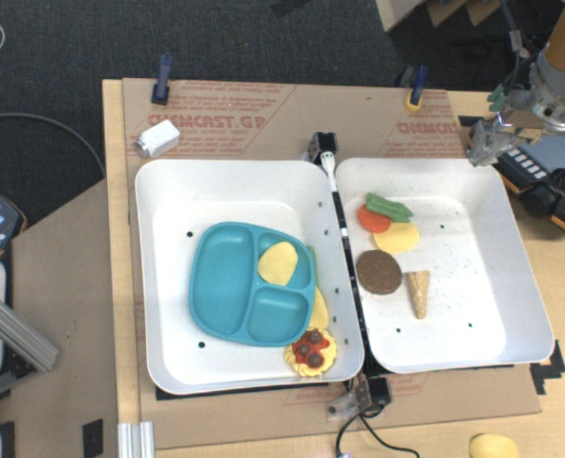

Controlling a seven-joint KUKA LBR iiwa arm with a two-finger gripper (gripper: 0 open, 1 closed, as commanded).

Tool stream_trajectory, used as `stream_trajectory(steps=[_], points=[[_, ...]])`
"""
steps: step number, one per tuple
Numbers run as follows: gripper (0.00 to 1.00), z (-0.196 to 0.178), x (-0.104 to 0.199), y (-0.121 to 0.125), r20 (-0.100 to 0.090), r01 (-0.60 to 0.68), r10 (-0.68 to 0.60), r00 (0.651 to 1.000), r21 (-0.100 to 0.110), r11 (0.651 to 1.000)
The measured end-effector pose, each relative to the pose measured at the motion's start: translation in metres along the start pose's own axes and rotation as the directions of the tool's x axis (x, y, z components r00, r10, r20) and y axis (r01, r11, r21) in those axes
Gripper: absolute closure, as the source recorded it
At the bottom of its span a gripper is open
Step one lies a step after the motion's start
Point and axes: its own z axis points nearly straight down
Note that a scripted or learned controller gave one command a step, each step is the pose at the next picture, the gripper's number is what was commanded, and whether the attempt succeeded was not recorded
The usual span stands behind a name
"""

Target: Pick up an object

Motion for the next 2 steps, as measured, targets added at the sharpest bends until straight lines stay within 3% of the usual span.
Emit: stream_trajectory(steps=[1,2], points=[[1.0,-0.004,-0.049,-0.027,-0.002,-0.002,0.002,1.0,0.005,1.0],[1.0,-0.008,-0.045,0.02,0.0,0.006,-0.006,1.0,-0.002,1.0]])
